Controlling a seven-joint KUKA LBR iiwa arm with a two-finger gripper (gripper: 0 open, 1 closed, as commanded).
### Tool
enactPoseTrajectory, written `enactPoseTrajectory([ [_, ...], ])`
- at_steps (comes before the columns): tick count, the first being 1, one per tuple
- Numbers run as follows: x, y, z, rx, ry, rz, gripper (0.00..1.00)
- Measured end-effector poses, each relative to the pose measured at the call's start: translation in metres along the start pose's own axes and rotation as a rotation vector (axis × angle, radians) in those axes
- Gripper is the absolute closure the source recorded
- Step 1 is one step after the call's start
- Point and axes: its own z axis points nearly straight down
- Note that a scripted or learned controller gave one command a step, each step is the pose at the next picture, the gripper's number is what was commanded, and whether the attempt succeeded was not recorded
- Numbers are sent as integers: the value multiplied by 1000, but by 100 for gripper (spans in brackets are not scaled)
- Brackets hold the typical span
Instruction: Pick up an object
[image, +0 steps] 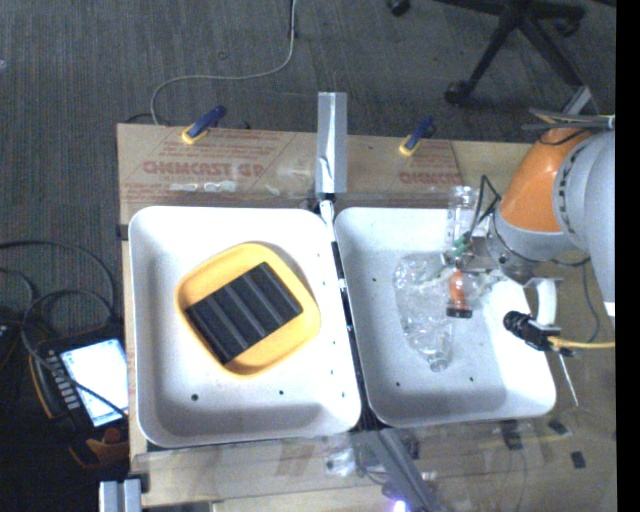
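A crumpled clear plastic bottle (424, 312) lies in the right bin (390, 385), its orange-brown cap end (457, 294) pointing toward the arm. My gripper (461, 252) reaches in from the right, below the orange band (535, 190), and sits low over the bottle's upper right end. Glare and clear plastic hide how it meets the bottle. In the left bin (160, 400) rests a yellow rounded pad with a black ribbed top (248, 308).
A metal post (331, 140) stands at the back between the bins. Two blue-and-yellow clamps (204, 123) (417, 134) hold the cardboard behind them. A black fitting with a yellow cable (530, 331) sits at the right bin's right rim.
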Motion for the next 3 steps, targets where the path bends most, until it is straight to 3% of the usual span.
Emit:
enactPoseTrajectory([
  [1,-9,7,4,-6,2,-179,0],
  [2,-14,-3,4,-15,5,-257,0],
  [3,-12,-3,-5,-16,8,-259,100],
])
